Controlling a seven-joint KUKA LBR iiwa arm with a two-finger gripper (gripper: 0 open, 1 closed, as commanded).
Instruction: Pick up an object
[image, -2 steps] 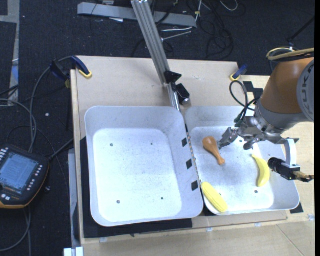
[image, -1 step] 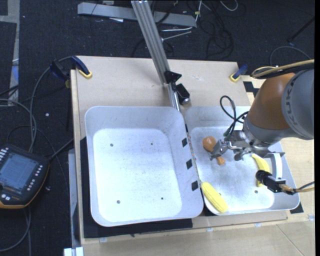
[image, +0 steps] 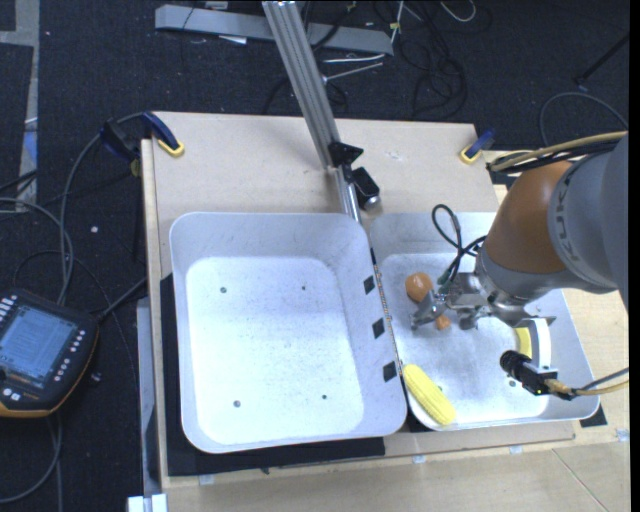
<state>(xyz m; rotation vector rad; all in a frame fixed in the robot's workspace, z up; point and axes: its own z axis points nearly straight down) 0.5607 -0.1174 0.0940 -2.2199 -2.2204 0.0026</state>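
Right bin (image: 585, 385): orange ball (image: 417, 286) just beside pincer (image: 436, 310)

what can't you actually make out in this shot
- Gripper fingers: too small and dark in the camera view to tell how they stand, or whether they touch the orange ball.
- Right bin: its far right part is hidden under the arm.
- Yellow corn cob: surface detail is too blurred to read.
- Handheld screen at the left: text is too small.

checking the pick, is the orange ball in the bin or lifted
In the bin: the orange ball rests on the right bin's floor beside the gripper.
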